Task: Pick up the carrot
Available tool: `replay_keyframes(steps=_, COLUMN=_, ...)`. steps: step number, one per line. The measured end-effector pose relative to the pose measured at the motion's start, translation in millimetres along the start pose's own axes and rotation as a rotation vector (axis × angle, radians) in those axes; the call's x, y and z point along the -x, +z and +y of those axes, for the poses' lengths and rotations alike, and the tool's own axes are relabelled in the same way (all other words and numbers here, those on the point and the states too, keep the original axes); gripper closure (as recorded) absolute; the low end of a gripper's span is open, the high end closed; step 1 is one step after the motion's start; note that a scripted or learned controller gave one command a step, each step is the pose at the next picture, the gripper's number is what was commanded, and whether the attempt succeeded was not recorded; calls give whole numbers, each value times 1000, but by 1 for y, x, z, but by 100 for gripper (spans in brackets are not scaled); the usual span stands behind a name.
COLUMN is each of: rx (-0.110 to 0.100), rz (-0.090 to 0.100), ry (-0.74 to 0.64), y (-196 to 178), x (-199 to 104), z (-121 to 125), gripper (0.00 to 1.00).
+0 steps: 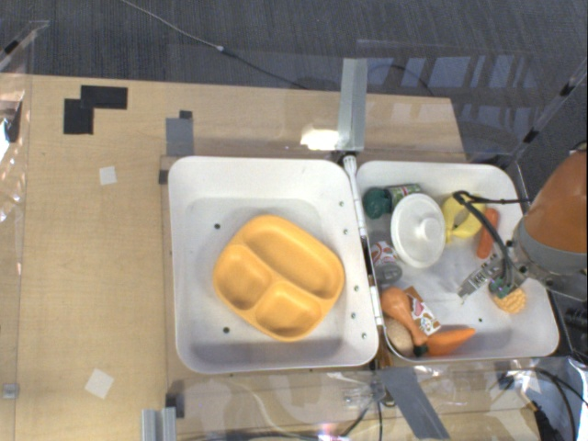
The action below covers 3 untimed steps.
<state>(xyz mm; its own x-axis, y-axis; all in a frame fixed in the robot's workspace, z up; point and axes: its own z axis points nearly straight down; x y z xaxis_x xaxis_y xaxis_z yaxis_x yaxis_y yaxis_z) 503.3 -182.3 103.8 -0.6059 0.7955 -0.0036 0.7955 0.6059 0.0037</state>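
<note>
I find the carrot [448,341] lying flat near the front wall of the right bin [537,338], beside a snack packet [421,315], untouched. The gripper [487,278] hovers over the bin's right half, near but apart from it; its opening I cannot tell. I judge this the approach step: next shift toward the bin's front, then descend.

arm [562,223] cut off at right edge, pincer [489,278] fingers too blurred to tell
</note>
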Motion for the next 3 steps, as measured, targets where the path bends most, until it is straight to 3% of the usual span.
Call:
replay_keyframes(steps=1, rx=0, rz=1, ry=156, y=0, x=-37, z=40, gripper=100)
replay_keyframes(steps=2, rx=0, rz=1, ry=157, y=0, x=-36, z=39, gripper=0)
replay_keyframes(steps=3, rx=0, rz=-3, ry=400, y=-22, x=-10, z=-11, gripper=0)
